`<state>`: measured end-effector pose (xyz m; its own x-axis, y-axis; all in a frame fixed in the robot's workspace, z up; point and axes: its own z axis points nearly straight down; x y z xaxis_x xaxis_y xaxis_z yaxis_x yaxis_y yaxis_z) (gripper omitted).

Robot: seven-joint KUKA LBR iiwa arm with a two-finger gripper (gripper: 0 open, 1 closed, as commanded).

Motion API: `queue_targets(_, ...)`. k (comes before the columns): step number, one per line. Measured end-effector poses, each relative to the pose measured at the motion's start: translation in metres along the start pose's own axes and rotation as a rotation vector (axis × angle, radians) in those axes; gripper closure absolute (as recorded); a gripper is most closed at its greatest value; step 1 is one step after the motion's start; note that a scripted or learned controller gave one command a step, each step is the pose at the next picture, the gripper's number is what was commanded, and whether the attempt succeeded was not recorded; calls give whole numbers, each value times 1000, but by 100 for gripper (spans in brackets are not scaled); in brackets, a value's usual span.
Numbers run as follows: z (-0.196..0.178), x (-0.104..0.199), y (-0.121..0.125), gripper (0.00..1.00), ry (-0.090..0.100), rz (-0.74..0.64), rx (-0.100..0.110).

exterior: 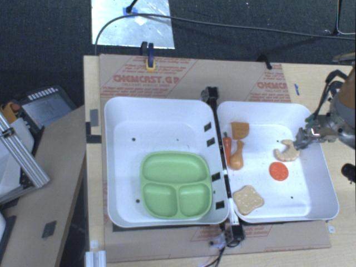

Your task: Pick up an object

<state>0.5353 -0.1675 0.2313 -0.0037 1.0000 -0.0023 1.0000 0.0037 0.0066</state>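
Observation:
The right bin holds several toy foods: a red tomato slice, a pale curved piece, a slice of bread, an orange wedge, a chicken drumstick and a thin red-orange carrot by the divider. My gripper reaches in from the right, low over the bin's right side, its tip just right of the pale curved piece. Nothing shows between its fingers.
A green three-compartment plate lies in the left bin. Black clips join the bins at the middle. A yellow clamp sits at the cardboard's far edge. Grey equipment stands on the left.

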Motion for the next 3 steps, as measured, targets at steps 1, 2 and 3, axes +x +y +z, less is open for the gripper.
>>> queue_targets(1, -7, 45, 11, 100, 3, -5, 3)
queue_targets(2, -14, 98, 21, 100, 4, -6, 3)
queue_targets(3, -21, 150, 34, 100, 4, -6, 3)
